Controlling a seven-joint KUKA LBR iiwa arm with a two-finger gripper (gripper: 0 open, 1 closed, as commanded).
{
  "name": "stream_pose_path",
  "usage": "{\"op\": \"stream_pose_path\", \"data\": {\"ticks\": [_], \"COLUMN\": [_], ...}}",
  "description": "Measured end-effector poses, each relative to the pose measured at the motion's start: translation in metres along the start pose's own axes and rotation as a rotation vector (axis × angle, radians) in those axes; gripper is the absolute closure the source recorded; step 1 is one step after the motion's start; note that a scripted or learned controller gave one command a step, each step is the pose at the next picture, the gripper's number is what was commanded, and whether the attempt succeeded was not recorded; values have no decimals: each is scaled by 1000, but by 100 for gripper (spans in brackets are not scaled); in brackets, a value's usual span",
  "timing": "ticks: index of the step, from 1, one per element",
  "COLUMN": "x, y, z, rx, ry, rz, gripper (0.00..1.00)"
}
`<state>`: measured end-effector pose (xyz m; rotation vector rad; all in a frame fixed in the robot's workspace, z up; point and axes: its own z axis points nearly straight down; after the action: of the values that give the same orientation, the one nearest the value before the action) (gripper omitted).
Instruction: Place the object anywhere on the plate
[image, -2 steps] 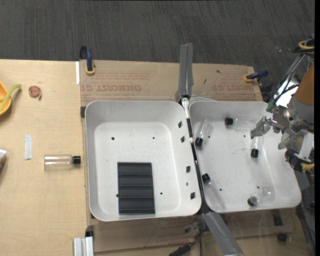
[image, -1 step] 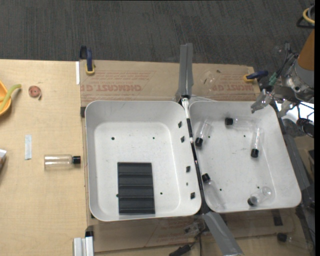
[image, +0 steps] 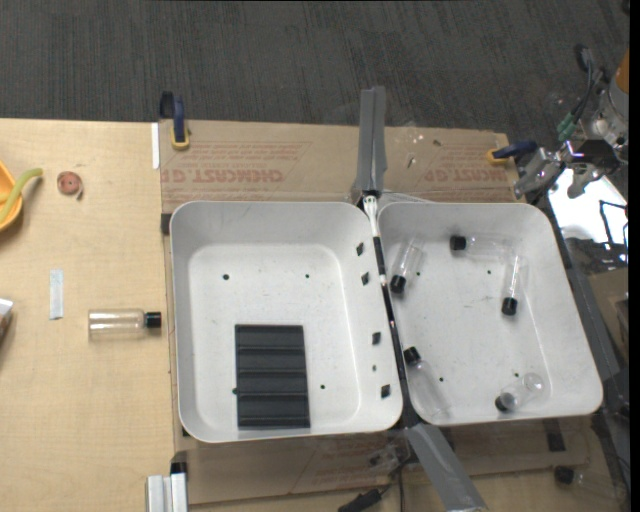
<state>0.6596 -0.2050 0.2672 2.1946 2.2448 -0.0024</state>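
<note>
Four clear little bottles with black caps lie scattered in the right bin (image: 570, 300), seen from the camera above the bench. Any of them could be the object to move. The gripper (image: 575, 150) sits beyond that bin's far right corner, outside its rim and touching nothing. It is too cluttered there to tell whether it is released or clenched.

The nearest bottle (image: 510, 285) lies just inside the bin, down and to the left of the gripper, with its cap pointing towards the near edge. A second bottle (image: 468, 243) lies on its side further left along the far wall. A third (image: 405, 268) lies against the divider between the bins. The fourth (image: 520, 388) rests in the near right corner, well below the gripper. A loose black cap (image: 410, 355) sits by the divider.

The plate (image: 270, 377), dark and ribbed, lies flat in the left bin (image: 200, 300), well apart from the gripper at the near side.

These bottles look light, stiff and smooth, and they will probably roll or squirt out of a loose pinch. I would grasp one across the middle of its barrel, square to its long axis. They may be brittle, so a gentle squeeze is best. The ribs on the plate should stop a bottle rolling.
</note>
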Motion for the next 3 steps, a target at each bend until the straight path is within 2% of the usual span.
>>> {"op": "stream_pose_path", "data": {"ticks": [1, 2, 3], "x": [-17, -15, 25], "y": [-50, -100, -54], "z": [-66, -135, -173], "rx": [1, 2, 3], "ry": [1, 1, 0], "rz": [3, 159, 352], "gripper": [0, 0, 0]}}
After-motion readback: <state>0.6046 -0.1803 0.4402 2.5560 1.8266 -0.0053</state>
